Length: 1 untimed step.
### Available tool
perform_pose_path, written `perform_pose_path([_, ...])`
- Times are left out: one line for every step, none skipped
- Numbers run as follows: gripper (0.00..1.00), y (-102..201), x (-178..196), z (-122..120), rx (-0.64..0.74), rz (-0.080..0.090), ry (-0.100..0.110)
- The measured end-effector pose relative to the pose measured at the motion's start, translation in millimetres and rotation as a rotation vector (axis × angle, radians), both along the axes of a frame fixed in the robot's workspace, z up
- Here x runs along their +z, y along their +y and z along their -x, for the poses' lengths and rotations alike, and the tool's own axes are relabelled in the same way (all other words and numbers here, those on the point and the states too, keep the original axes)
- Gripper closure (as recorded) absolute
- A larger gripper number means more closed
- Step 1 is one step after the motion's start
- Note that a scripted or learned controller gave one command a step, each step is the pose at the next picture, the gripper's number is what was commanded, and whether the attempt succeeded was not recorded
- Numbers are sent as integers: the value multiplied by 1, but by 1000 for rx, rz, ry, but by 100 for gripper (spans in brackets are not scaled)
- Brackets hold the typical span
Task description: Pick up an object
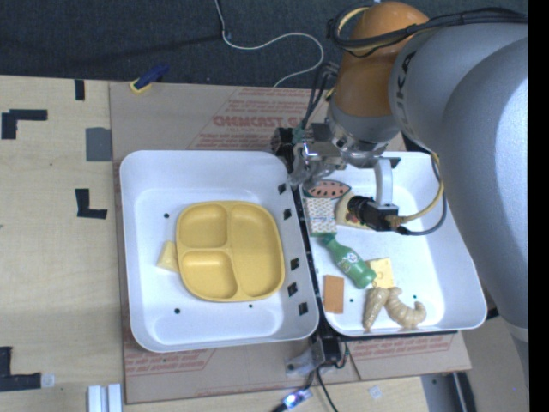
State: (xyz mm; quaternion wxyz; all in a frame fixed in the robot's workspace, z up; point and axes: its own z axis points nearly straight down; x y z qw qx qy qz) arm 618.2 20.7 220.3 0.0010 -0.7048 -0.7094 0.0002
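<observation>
the gripper (330, 177) hangs over the right bin's (450, 260) far left corner. whether it is apart or together, i cannot tell. the green bottle (349, 261) lies just nearer the camera.

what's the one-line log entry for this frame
gripper: over right bin, far-left corner | grasp: unconfirmed | green bottle: in bin | yellow plate: left bin

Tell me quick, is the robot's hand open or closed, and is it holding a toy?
Gripper: low over the right bin, but its state cannot be told, nor whether it holds anything.
</observation>
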Motion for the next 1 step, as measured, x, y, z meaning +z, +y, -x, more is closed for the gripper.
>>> perform_pose_path([100,40,6,-11,-1,0,-1])
